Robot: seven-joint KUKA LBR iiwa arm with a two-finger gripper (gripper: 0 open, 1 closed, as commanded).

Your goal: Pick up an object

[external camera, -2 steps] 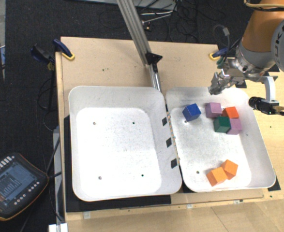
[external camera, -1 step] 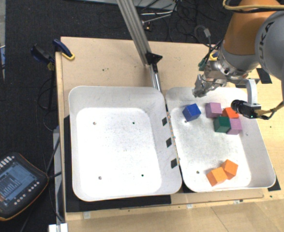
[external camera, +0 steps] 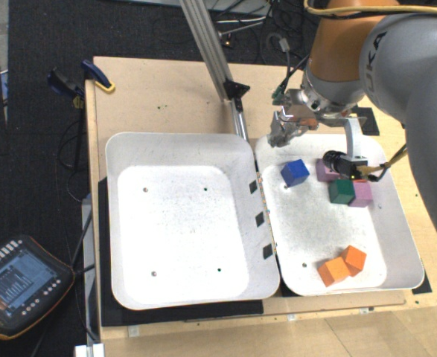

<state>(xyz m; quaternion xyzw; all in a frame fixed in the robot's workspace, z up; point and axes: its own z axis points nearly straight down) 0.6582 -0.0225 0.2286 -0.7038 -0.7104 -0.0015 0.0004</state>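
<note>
My gripper hangs over the far left corner of the right bin, above and a little behind a blue cube. Nothing shows between its fingers. To the right of the blue cube lie a purple block, a green cube and a pink-purple block, close together. Two orange blocks sit near the bin's front right. The arm's orange band and grey body cover the bin's far right corner.
The left bin stands beside the right one. A slanted metal pole runs down to the gap between the bins. A blue and yellow clamp sits at the bench's far left. A teach pendant lies at the lower left.
</note>
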